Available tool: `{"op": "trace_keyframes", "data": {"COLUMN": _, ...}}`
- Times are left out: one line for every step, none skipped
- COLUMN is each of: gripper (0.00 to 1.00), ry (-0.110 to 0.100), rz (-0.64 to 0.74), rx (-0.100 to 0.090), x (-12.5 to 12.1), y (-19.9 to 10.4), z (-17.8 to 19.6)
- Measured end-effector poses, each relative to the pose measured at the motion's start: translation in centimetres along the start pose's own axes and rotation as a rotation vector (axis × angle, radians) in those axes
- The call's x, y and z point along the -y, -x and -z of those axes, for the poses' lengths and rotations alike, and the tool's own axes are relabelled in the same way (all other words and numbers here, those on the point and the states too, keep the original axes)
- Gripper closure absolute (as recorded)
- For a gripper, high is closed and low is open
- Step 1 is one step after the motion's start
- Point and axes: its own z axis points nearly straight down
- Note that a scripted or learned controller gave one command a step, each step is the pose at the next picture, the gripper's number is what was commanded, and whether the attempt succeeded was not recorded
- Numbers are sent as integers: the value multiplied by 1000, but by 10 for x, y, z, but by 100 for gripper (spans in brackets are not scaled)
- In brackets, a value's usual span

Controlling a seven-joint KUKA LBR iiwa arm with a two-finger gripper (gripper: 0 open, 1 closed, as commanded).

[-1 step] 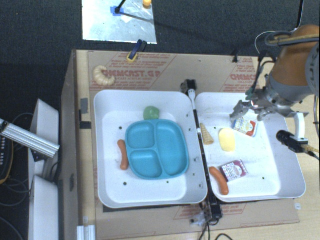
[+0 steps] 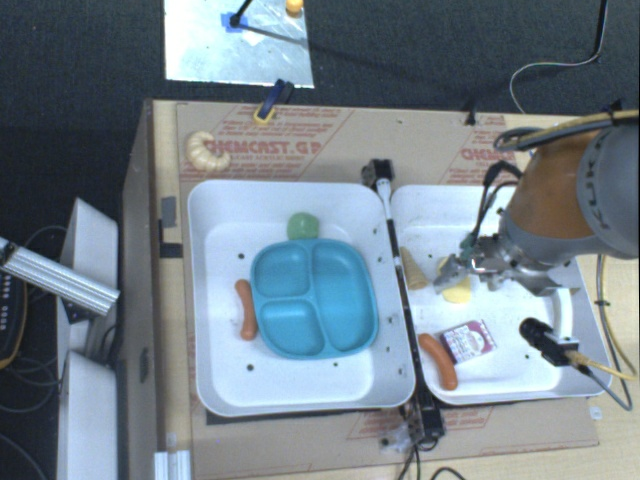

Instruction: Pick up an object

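Observation:
My gripper [image 2: 462, 268] hangs low over the right bin [image 2: 440, 218], just above a small yellow piece [image 2: 457, 293] that lies on the bin floor. A cream wedge [image 2: 413, 267] lies to the gripper's left near the divider. A maroon and white packet [image 2: 468, 341] and an orange sausage [image 2: 438, 360] lie toward the front of the right bin. Nothing shows between the fingers.
The left bin [image 2: 225, 218] holds a blue divided plate [image 2: 314, 299], a green ball [image 2: 303, 226] behind it and an orange sausage [image 2: 245, 309] to its left. A pale ridged toy [image 2: 207, 149] and a blue-yellow clip [image 2: 270, 101] lie on the cardboard behind the bins.

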Motion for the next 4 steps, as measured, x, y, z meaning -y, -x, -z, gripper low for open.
{"op": "trace_keyframes", "data": {"gripper": 0, "ry": 19, "rz": -1, "rx": 8, "x": 59, "y": -10, "z": -36}}
{"op": "trace_keyframes", "data": {"gripper": 0, "ry": 4, "rz": 1, "rx": 2, "x": -12, "y": 22, "z": -40}}
{"op": "trace_keyframes", "data": {"gripper": 100, "ry": 5, "rz": 3, "rx": 0, "x": -13, "y": 21, "z": -30}}
{"op": "trace_keyframes", "data": {"gripper": 0, "ry": 5, "rz": 3, "rx": 0, "x": -13, "y": 21, "z": -30}}
